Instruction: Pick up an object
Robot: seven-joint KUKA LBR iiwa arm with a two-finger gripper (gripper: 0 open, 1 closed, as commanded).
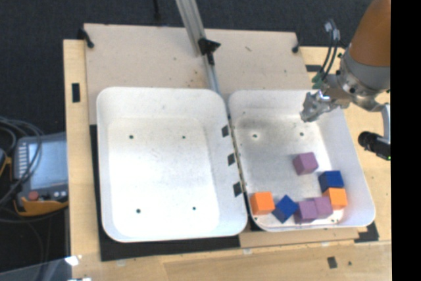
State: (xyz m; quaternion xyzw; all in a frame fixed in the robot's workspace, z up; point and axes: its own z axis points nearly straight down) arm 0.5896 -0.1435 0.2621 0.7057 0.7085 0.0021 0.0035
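Observation:
My gripper (312, 108) hangs over the back right part of the right bin (276, 105), well above the blocks. A purple cube (305, 163) lies alone in the middle right of that bin, below the gripper. Along the bin's front edge lie an orange cube (262, 202), a blue cube (285, 208), two purple cubes (314, 209), a second orange cube (338, 197) and a blue cube (331, 180). Nothing shows between the gripper and any block.
The left bin (164, 161) sits beside the right one, with a divider edge (233, 154) between them. A slanted metal pole (187, 3) rises behind the bins. A screen device (39, 168) sits left of the bench.

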